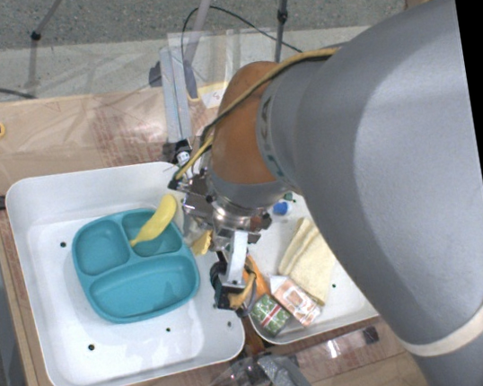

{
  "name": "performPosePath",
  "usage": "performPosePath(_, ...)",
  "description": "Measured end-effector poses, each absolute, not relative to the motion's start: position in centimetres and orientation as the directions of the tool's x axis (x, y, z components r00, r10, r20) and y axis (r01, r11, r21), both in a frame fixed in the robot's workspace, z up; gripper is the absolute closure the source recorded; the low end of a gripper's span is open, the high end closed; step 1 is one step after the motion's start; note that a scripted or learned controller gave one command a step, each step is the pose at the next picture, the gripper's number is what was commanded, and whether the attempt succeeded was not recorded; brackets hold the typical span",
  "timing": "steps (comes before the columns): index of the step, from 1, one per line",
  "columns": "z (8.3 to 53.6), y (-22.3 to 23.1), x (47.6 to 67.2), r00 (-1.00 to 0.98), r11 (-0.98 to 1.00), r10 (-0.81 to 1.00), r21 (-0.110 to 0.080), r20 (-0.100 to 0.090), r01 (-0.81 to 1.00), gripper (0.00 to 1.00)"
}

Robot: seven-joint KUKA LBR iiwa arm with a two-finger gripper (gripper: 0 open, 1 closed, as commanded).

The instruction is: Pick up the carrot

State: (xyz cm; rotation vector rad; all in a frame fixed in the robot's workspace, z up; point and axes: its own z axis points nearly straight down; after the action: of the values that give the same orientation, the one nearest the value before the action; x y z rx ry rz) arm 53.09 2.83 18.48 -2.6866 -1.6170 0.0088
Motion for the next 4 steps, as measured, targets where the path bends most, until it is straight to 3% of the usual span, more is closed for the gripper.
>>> performPosePath(1,18.5,2.8,53.1,0.468,-0.468,0.884,-0.007,-0.001,0.884,0.0)
performPosePath(2,18.6,-9.6,54.2,0.385,-0.385,0.923,-0.003,-0.001,0.923,0.0)
performPosePath(3,19.3,-10.2,49.5,0.119,-0.119,0.993,-0.004,0.001,0.993,0.0)
performPosePath(4,9.0,-12.3,50.7,-0.146,0.146,0.989,-0.004,0.002,0.989,0.0)
